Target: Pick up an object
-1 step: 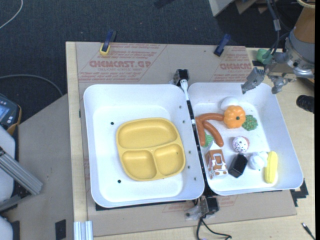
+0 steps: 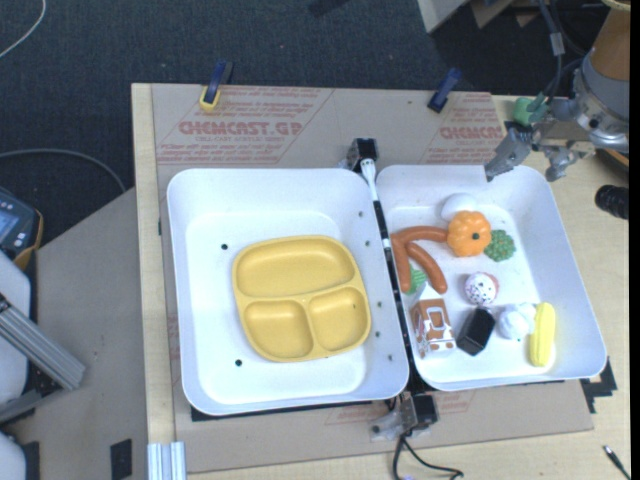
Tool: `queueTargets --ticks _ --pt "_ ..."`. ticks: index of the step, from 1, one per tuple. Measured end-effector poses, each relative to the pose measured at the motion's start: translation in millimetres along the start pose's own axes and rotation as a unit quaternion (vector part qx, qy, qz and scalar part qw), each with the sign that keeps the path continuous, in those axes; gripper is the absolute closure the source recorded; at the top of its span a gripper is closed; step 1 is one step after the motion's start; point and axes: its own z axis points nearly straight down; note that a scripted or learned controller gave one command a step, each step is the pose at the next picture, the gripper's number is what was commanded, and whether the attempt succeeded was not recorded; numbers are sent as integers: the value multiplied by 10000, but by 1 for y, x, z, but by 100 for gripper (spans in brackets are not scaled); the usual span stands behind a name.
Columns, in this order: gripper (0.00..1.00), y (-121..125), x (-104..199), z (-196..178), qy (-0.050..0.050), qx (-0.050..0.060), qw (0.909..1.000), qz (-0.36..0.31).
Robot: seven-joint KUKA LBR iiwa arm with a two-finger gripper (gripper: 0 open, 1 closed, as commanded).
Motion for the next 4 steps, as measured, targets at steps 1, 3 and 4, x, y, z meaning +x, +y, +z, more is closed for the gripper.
queueTargets --ticks 1,3,4 --pt "0 -7 -5 48 3 24 10000 3" --pt "0 -13 -12 147 6 26 10000 1" --pt "0 -11 -13 195 -18 -19 10000 -3"
